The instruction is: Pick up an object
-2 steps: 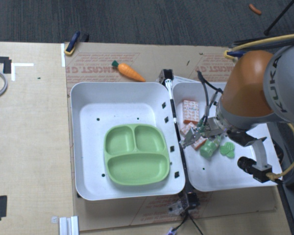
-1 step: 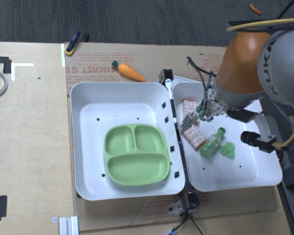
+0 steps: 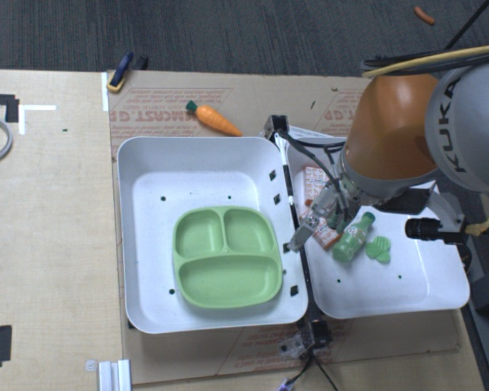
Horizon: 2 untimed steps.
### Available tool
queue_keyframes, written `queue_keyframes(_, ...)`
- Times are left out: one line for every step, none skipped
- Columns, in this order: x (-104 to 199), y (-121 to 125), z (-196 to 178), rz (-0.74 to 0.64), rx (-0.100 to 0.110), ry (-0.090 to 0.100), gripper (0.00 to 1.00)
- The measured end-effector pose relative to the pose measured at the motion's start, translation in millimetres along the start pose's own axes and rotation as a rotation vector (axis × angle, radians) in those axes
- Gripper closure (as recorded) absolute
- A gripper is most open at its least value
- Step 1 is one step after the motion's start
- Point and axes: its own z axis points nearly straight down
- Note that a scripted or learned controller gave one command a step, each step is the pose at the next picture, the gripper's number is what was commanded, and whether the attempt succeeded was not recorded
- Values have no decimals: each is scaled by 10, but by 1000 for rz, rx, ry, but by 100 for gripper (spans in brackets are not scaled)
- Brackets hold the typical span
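Observation:
My gripper (image 3: 316, 223) hangs low over the left side of the right bin (image 3: 407, 287), close to the wall between the two bins. Just to its right lies a green bottle (image 3: 352, 238) with a white label, tilted on its side. A small green lumpy piece (image 3: 380, 250) rests beside the bottle. A red and white packet (image 3: 314, 182) lies under the gripper, partly hidden by it. The orange band and grey wrist cover the back of this bin.
A green divided plate (image 3: 226, 257) sits in the left bin (image 3: 147, 218). An orange toy carrot (image 3: 215, 119) lies on the cardboard behind the bins. A blue and yellow object (image 3: 121, 70) lies at the bench's far edge.

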Motion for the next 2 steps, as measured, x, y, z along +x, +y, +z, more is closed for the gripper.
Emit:
queue_keyframes(67, 318, 2, -100, -1, -1, 0)
queue_keyframes(219, 509, -1, -559, -2, -2, 0)
